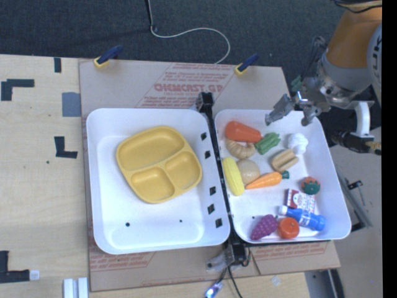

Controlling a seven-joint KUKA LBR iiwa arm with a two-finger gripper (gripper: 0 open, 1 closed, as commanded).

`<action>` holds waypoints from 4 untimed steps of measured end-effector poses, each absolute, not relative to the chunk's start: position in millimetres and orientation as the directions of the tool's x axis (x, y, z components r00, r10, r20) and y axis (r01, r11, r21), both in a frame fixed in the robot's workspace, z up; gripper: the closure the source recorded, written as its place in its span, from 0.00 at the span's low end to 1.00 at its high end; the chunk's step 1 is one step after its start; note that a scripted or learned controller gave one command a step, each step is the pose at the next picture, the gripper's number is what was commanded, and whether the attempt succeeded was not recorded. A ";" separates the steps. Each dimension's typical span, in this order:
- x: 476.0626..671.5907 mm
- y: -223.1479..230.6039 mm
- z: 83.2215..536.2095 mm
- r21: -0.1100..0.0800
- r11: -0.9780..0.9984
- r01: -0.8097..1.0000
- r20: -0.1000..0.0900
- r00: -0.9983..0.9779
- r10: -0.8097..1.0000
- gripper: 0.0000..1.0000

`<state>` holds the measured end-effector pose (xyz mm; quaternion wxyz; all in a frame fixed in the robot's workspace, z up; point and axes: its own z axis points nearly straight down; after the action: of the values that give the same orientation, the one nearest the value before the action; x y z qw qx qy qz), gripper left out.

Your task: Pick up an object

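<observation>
While the gripper (291, 109) hovers, two carrots (242, 131) lie binned.

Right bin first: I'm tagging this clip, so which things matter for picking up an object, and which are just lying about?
For the job:
claw, above the right bin's far edge
toy food there: carrot, corn, grapes, tomato

Lying about:
yellow tray in the left bin
clamps
cable
</observation>
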<state>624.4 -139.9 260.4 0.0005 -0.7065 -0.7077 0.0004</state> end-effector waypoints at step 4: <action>527.1 -5.8 270.4 0.012 0.013 1.000 0.003 -0.013 1.000 1.00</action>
<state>527.1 -5.8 270.4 -0.0031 -0.7026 -0.7115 -0.0056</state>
